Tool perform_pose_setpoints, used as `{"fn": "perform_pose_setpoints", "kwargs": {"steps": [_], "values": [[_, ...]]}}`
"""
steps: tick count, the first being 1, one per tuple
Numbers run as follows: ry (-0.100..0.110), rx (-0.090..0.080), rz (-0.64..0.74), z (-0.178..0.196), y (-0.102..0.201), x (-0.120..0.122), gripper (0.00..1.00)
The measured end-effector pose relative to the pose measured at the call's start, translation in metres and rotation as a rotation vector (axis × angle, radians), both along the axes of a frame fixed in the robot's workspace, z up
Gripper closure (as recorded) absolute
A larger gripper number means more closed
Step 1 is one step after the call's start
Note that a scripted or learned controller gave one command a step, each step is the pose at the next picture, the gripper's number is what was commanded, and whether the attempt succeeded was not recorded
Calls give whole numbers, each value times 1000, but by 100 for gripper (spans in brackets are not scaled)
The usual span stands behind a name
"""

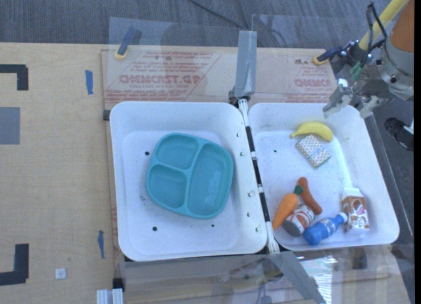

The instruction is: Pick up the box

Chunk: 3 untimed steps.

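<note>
Your bench (pixel 52 184) is pale wood with blue tape marks, grey carpet beyond. Left bin (pixel 125 230): one teal divided plate (pixel 189 175), flat, near centre. Right bin (pixel 378 184): the box (pixel 313 151), patterned and tilted, sits just under the banana (pixel 313 129), touching it. Low in that bin you have a carrot (pixel 284 209), sausage (pixel 308 195), can (pixel 300 220), blue bottle (pixel 323 229) and small carton (pixel 354 210). Gripper (pixel 346 99) hangs at the right bin's top rim, apart from the box; you cannot tell how the claw stands.

The box (pixel 314 151) is small, flat and pale with a fine chequered pattern; it lies turned at an angle in the right bin (pixel 375 164), nearer the far edge, just below the banana (pixel 312 129).
</note>
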State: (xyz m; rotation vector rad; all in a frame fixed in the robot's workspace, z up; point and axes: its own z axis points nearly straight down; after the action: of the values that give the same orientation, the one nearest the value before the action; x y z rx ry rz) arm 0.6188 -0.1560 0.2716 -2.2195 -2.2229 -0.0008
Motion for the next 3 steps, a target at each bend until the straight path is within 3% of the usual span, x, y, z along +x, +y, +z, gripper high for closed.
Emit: {"fn": "perform_pose_setpoints", "kwargs": {"steps": [1,2,3], "values": [[-2,-1,-57,-175,-19,-8,0],[-3,-2,-135,-185,-38,30,0],[-9,-3,-131,-173,-37,32,100]]}}
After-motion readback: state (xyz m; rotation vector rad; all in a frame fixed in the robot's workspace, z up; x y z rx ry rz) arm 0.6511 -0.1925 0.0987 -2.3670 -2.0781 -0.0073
